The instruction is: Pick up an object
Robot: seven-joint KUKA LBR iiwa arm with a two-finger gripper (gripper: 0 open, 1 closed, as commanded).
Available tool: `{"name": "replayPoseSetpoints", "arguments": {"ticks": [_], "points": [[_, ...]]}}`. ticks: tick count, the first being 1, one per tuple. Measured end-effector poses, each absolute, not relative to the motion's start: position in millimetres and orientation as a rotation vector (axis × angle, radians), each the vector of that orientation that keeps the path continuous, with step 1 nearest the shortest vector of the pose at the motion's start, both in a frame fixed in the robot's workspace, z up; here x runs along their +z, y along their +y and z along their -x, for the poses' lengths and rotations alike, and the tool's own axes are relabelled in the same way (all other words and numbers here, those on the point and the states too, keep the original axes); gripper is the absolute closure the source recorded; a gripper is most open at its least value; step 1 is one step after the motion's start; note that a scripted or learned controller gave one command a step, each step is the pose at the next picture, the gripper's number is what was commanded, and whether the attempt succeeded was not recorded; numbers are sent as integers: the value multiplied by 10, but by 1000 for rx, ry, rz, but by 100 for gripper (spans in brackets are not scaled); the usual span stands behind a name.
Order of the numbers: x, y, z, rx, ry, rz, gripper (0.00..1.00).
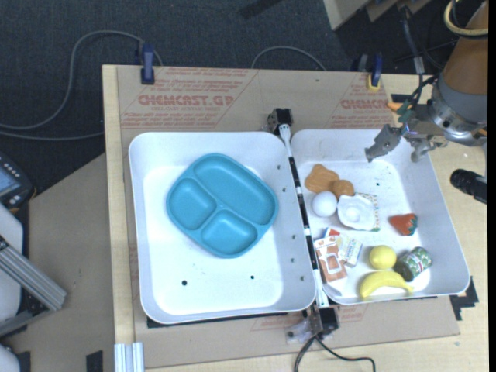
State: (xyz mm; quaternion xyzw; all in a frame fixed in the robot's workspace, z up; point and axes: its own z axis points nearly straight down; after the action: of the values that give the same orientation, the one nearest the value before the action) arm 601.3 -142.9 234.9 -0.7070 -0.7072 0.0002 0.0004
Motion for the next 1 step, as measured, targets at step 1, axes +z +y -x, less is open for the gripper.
{"name": "replayPoseSetpoints", "arguments": {"ticks": [1], "points": [[1065, -2187, -5531, 15, -2204, 2223, 0]]}}
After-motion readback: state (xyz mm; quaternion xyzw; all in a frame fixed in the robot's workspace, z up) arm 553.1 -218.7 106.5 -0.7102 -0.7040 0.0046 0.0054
